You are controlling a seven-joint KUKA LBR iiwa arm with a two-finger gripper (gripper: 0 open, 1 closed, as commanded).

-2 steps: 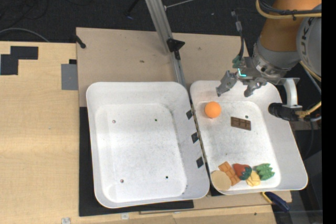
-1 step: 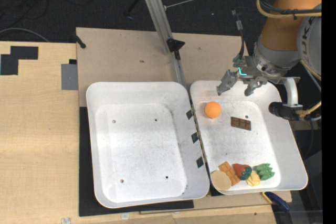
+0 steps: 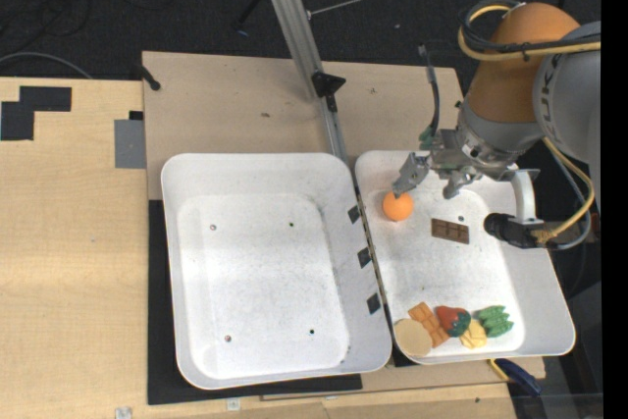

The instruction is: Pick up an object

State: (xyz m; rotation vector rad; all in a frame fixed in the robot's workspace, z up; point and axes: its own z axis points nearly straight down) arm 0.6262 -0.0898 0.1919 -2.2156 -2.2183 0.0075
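Note:
An orange ball (image 3: 397, 206) lies in the right bin (image 3: 530, 304) near its far left corner. A brown chocolate-like block (image 3: 450, 231) rests a little to the ball's right. My gripper (image 3: 434, 180) hangs over the far end of the right bin, open, with nothing between its fingers. One finger (image 3: 410, 176) stands just above and right of the ball; the other finger (image 3: 458, 184) is above the brown block. Several small toy foods (image 3: 456, 324) are heaped at the bin's near edge.
The left bin (image 3: 186, 201) sits beside the right one, with black clips (image 3: 363, 255) along the shared rim. An aluminium rail (image 3: 294, 29) slants up from the bins' far edge. The grey arm with its orange band (image 3: 515, 64) fills the upper right.

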